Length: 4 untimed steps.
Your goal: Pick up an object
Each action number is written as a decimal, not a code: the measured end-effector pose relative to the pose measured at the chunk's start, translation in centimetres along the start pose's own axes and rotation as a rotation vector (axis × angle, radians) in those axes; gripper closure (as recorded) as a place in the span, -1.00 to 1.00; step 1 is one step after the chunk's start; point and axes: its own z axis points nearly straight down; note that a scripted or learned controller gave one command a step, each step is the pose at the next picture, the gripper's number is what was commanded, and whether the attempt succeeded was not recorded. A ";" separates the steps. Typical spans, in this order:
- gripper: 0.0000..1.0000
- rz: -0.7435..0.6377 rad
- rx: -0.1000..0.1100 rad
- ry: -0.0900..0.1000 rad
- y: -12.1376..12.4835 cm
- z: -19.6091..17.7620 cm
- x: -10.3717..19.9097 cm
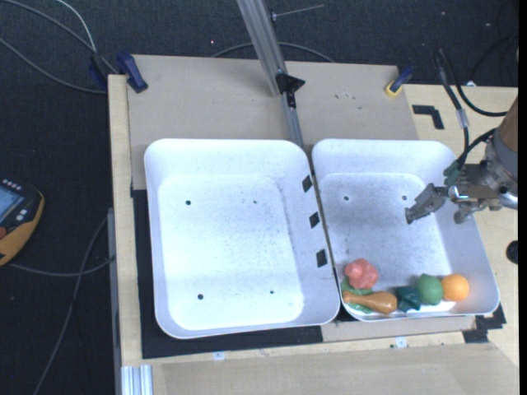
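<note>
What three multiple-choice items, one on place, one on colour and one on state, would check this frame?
1. Where do the toys lie?
A. Left bin's centre
B. Right bin's near edge
C. On the bench

2. What colour is the round toy farthest right?
A. Orange
B. Blue
C. White

3. Where is the gripper?
A. Above the right bin, apart from the toys
B. Touching the pink toy
C. Over the left bin

B: they line the right bin front wall. A: the orange ball. A: the gripper hangs well behind the pink toy.

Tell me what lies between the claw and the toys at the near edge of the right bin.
In the camera view, bare speckled bin floor lies between the claw and the toys: pink, green and orange.
</note>
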 end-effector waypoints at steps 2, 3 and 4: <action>-1.00 0.001 0.000 -0.001 16.5 -1.2 -0.1; -1.00 -0.003 0.002 0.001 16.1 1.6 4.4; -1.00 -0.002 0.001 0.000 16.0 3.4 7.4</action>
